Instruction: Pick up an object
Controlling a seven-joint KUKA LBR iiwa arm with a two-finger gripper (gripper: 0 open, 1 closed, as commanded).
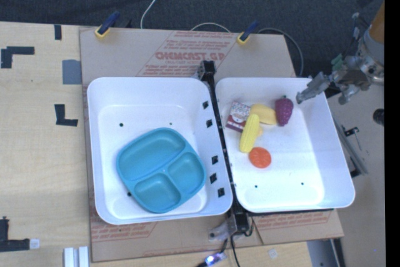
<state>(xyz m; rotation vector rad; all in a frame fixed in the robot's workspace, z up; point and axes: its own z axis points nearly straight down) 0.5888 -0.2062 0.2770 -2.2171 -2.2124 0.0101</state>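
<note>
- Grey two-finger gripper [310, 92] hovers at the right white plastic bin's [325, 187] two o'clock rim; its opening cannot be told.
- Purple plastic grape bunch [284, 110] lies just beside it, at eight o'clock.

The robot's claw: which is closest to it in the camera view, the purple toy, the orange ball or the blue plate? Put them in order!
From the gripper:
1. Purple toy, right bin, top corner.
2. Orange ball, right bin, middle.
3. Blue plate, left bin.

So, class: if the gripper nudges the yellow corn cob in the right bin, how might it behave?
The corn cob looks rounded and elongated, so it would probably roll sideways. Its smooth toy-like surface may slip. It touches the yellow piece, likely shifting that too.
</note>
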